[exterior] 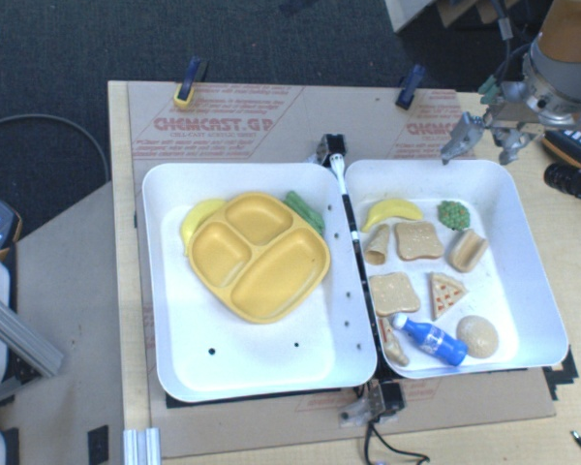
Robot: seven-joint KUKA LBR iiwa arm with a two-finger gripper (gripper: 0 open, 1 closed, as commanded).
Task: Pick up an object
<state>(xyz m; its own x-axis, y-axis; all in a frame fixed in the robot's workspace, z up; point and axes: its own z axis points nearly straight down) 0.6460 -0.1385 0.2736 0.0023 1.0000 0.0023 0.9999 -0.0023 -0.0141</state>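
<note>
While the grey arm with its orange band [569,27] reaches in from the two o'clock corner of the camera view, the tool [486,143] hangs above the far rim of the right bin [533,260], its two fingers spread apart with nothing between them. That bin holds the loose play food: a yellow banana [391,211] at about eleven o'clock within it, a green broccoli piece [454,215] at one o'clock, a slice of toast [417,241] between them and a little nearer the middle, and a tan roll [467,251] just beside the broccoli toward three o'clock. A small tan piece [376,246] lies at nine o'clock near the divider, a second slice of bread [394,293] sits below it, and a pizza wedge [445,294] lies near the centre. At about six o'clock a blue bottle [434,341] lies on its side, its white cap pointing toward the bread, with a round beige bun [477,336] just beside it at five o'clock. The left bin [165,289] carries a yellow divided tray [259,256] near its middle, with a yellow piece [199,217] peeking out at its ten o'clock edge and a green piece [305,211] at its one o'clock edge. Both bins rest on a tan board [271,114] on the counter, held at twelve o'clock by two blue clamps [187,82].
</note>
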